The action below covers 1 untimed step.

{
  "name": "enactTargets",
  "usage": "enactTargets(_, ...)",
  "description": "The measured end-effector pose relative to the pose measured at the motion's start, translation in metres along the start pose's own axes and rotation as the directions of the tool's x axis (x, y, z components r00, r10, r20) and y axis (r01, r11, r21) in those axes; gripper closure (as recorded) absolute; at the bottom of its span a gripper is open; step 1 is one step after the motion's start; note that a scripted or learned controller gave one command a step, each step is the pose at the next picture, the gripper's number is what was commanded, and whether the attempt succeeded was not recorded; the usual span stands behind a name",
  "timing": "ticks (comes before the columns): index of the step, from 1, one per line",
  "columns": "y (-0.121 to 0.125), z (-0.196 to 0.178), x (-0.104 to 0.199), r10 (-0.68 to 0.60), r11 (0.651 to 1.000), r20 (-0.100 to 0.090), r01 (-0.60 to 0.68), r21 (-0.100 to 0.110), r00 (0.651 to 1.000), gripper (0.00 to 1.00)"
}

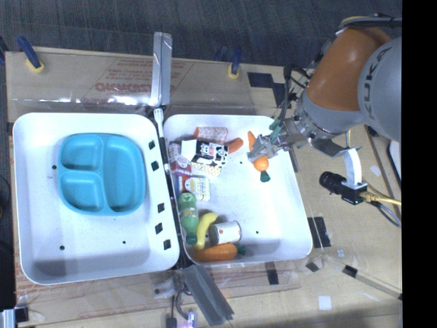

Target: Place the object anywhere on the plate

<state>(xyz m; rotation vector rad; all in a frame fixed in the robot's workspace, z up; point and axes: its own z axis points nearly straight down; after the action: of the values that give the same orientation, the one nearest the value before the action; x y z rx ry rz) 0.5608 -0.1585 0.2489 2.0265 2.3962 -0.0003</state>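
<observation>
Nearest the lens, at the bottom edge of the right bin [290, 210], a carrot [217, 253] lies along the front wall, with a small can [227, 232] just behind it and a banana [204, 225] to the can's left.

Over in the left bin [41, 251], the blue plate [102, 173] (a divided one, three compartments) sits flat toward the bin's rear left, and nothing rests on it.

Moving right past the wall the bins share, a clutter of small packets and cartons crowds the right bin's left side: a green bottle-like item [187, 203], a black-and-white patterned carton [212, 153] and a second orange carrot [234, 144] just beside that carton.

Further right, the gripper [263, 152] hangs over the right bin's rear right part, and a small orange object [261, 163] sits right at its fingertips. It looks pinched between them, though the blur makes the contact hard to judge. A little dark green piece [265, 177] lies just beneath it. This object is well apart from the plate, a whole bin away.
</observation>
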Motion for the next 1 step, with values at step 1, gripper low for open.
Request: enactTargets(1,0.0207,0.0491,0.1049,0.345,0.939,-0.002,-0.345,0.007,0.939,1.00)
